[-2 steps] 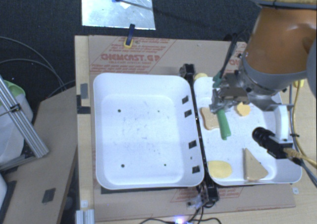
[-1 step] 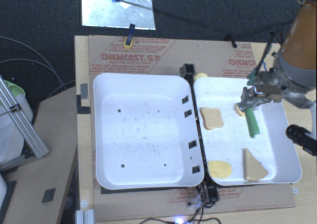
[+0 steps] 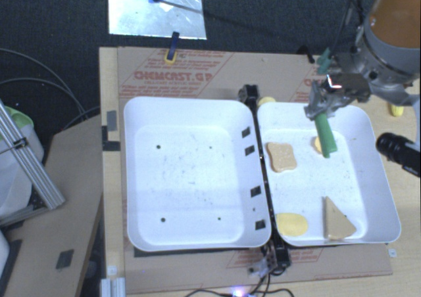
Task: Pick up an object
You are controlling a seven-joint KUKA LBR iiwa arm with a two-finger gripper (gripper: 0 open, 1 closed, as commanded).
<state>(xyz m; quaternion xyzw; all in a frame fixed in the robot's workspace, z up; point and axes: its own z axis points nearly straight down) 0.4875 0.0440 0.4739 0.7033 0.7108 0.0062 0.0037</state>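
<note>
From the overhead camera view I see the gripper point(image 3: 320, 110) above the far part of the right bin point(image 3: 375, 177), its fingers pinching the upper end of a green stick point(image 3: 325, 135) that hangs tilted beneath them. Just beside the stick's lower end sits a small yellow piece point(image 3: 317, 145). To do this well I'd lift straight and slowly, since the grip looks near the tip and could slip. The toast slice point(image 3: 281, 156) lies apart.
</note>
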